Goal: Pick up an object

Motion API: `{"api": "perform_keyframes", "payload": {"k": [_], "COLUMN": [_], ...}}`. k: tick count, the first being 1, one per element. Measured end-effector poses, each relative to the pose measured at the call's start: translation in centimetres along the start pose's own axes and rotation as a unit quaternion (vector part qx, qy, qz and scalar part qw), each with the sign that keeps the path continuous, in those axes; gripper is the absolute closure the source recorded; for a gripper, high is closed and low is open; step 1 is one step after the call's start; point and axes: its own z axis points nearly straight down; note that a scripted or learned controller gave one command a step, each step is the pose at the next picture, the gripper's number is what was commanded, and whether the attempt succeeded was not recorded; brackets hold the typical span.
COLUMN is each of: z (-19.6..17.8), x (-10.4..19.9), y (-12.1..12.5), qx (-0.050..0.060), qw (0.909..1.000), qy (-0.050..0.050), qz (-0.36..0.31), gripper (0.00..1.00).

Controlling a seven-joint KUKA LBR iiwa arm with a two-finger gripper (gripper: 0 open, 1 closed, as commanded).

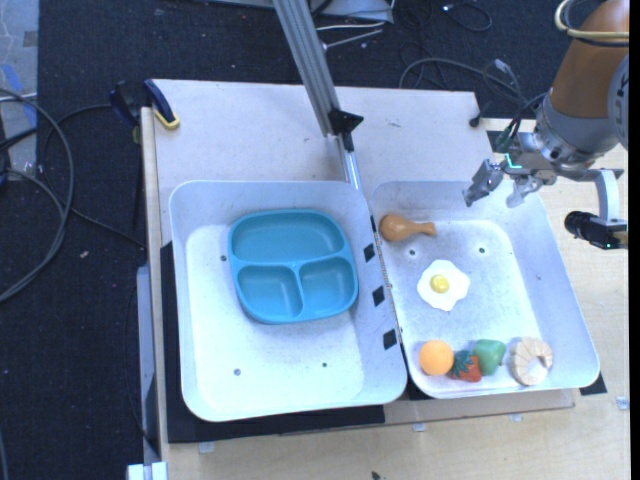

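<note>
In the right bin [560, 298] lie a brown drumstick [405, 229] near the back left corner, a fried egg [442, 285] in the middle, and along the front wall an orange ball [435, 357], a red and green toy [478, 359] and a tan round piece [529, 359]. My gripper [502, 186] hangs above the bin's back right edge, well apart from every toy. Its two fingers stand spread, with nothing between them.
The left bin [200, 368] holds a blue three-compartment plate [294, 265]. A slanted metal post [312, 53] rises from between the bins at the back. Cables run over the dark floor to the left and behind the bench.
</note>
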Motion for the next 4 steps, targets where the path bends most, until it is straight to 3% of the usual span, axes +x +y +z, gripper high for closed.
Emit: {"api": "perform_keyframes", "payload": {"k": [1, 3, 4], "z": [-0.3, 12.1, 12.5], "x": [0.0, 0.9, 0.9], "y": [0.1, -0.7, -0.6], "qx": [-0.002, 0.0, -0.002], "qw": [1.0, 1.0, 1.0], "qy": [0.0, 0.0, 0.0], "qz": [0.0, 0.0, -0.001], "gripper": [0.0, 0.0, 0.0]}}
